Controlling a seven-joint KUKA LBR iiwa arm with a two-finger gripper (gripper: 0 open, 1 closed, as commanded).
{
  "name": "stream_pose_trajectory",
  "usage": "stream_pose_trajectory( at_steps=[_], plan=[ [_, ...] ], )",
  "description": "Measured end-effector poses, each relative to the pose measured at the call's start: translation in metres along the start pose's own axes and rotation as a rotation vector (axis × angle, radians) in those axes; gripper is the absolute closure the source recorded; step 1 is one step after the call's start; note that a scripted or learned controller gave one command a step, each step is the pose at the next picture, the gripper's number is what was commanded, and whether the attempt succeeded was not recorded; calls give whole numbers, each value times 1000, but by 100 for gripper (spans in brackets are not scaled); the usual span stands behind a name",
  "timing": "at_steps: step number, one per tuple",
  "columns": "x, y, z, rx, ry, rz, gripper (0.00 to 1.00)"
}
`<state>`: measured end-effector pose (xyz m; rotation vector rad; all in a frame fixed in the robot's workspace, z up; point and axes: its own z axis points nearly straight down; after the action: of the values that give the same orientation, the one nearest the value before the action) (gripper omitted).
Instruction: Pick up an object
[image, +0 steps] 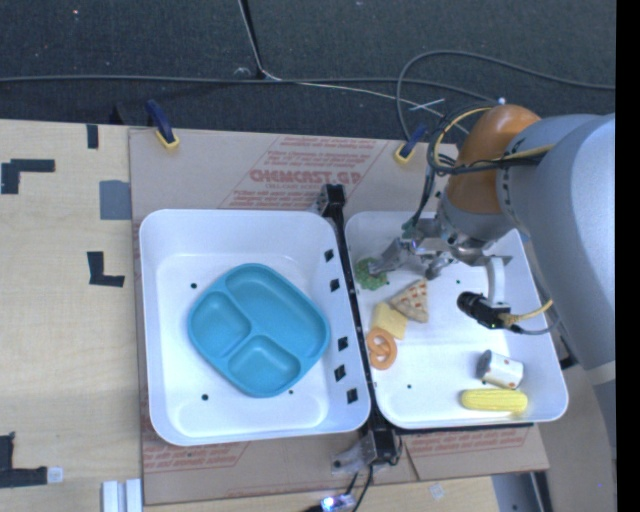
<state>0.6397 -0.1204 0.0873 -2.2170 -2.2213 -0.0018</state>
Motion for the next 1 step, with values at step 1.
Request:
stream_pose_trajectory(
  at_steps=[1],
  plan=[
    [4,5,-15,-12,4,-4,100]
  ],
)
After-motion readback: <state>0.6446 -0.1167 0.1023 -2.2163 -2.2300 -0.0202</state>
